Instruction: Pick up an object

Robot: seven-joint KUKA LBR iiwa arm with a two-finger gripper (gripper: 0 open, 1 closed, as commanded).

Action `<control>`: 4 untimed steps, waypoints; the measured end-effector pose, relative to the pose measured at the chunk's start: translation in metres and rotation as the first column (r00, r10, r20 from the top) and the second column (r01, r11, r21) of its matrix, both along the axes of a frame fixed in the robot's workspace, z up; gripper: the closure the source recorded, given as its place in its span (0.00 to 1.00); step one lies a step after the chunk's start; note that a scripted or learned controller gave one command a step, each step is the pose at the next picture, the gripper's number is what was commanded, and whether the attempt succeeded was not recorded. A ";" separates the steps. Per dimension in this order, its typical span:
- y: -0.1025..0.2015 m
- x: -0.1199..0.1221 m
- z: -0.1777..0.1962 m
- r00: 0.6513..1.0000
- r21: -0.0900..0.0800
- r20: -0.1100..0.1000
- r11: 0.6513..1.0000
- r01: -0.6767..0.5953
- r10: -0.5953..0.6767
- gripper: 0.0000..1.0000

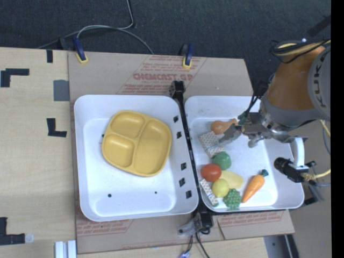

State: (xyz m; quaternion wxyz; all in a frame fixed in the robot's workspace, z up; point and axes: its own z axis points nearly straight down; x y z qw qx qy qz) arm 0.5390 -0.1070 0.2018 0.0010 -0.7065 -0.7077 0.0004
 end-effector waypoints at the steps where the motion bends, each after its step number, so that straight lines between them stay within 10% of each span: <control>1: 0.004 0.011 -0.091 1.000 0.000 -0.003 1.000 0.001 -0.001 0.00; 2: 0.003 0.014 -0.116 1.000 -0.001 0.001 1.000 0.001 -0.001 0.00; 3: 0.002 0.015 -0.105 1.000 -0.003 0.005 1.000 0.001 -0.001 1.00; 4: 0.002 0.015 -0.105 1.000 -0.003 0.005 1.000 0.001 -0.001 0.00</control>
